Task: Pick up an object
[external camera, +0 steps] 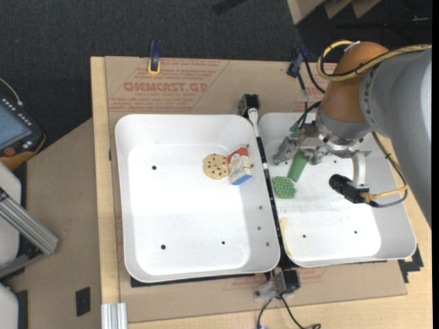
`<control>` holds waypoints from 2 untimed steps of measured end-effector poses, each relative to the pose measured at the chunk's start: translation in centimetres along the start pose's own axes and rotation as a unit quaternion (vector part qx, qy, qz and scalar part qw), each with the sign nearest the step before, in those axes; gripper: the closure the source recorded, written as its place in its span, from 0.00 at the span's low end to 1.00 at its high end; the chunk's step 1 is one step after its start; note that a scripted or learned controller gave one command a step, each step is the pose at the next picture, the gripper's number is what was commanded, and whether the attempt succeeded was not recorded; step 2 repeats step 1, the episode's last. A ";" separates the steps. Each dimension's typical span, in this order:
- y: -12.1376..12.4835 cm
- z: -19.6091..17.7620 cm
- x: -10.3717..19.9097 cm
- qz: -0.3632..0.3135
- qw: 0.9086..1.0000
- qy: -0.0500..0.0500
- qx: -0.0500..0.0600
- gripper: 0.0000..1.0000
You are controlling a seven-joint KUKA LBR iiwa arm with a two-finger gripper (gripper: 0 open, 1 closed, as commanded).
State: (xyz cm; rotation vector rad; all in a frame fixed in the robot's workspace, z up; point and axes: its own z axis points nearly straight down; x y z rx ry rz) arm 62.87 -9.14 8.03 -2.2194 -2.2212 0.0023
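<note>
Claw (300, 157) low in right bin (357, 242), grip state unclear; green brush (291, 177) beneath, not lifted; pick remains.

My bench (171, 74) is topped with a brown cardboard sheet printed in red lettering along its far side. A blue-and-yellow clamp (155, 58) grips the far edge at the left, and a blue one (296, 62) grips it further right. Two shallow white bins lie directly on the cardboard, side by side and touching: the left bin (178, 245) and the right bin (343, 245). Small black fittings sit at the far (248, 104) and near (287, 280) ends of their seam.
</note>
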 end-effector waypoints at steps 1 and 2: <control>0.1 -1.5 -0.1 0.001 1.000 -0.001 -0.003 1.00; 0.1 -1.5 -0.1 0.001 1.000 -0.001 -0.003 1.00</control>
